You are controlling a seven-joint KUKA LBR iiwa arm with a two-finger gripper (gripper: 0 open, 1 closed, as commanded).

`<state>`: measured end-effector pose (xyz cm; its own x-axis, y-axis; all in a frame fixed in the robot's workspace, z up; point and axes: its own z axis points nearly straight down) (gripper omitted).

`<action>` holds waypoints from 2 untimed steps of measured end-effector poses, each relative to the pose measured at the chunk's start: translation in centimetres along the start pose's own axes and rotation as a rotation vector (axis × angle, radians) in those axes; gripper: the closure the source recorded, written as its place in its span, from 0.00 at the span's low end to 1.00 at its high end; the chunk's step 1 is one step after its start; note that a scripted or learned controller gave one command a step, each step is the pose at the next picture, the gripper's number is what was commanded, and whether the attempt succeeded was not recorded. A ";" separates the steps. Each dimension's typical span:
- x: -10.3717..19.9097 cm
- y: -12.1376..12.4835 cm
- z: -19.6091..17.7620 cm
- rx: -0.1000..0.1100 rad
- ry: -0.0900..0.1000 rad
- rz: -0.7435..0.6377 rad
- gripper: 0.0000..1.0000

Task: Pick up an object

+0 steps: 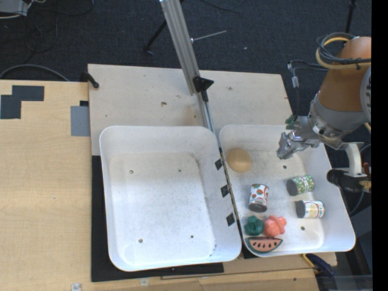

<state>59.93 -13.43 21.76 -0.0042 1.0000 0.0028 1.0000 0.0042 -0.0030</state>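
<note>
Two shallow white plastic bins sit side by side on a pale wooden bench [145, 96], with a slanted grey aluminium rail [185, 44] running down toward the seam between them. The left bin [115, 144] has only its speckled floor on show. The right bin [339, 235] holds all the objects: a round tan ball-like lump [239, 160] lies near the bin's left wall, toward the far end; a small can with a white label and reddish spots [258, 197] stands below it; a green-patterned cylinder with a dark end [301, 184] lies on its side to the right of that can; and a yellow-and-white cylinder with a dark end [310, 209] lies just below the green one. Along the near edge sit a dark green toy piece [253, 226], touching or just beside an orange-red toy piece [275, 225], with a watermelon-slice toy [265, 244] in front of both. The grey arm with its orange band [348, 71] reaches in from the right, and its metal two-finger gripper [290, 145] hangs over the far right part of the right bin, between the tan lump and the bin's right wall, apart from every object. Nothing is seen between its fingers; how wide they stand I cannot tell from this slant.
</note>
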 end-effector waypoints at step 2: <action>10.4 -0.8 1.6 0.003 0.000 0.001 1.00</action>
<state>59.12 -3.00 20.24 -0.0031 1.0000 0.0026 1.0000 0.0032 -0.0057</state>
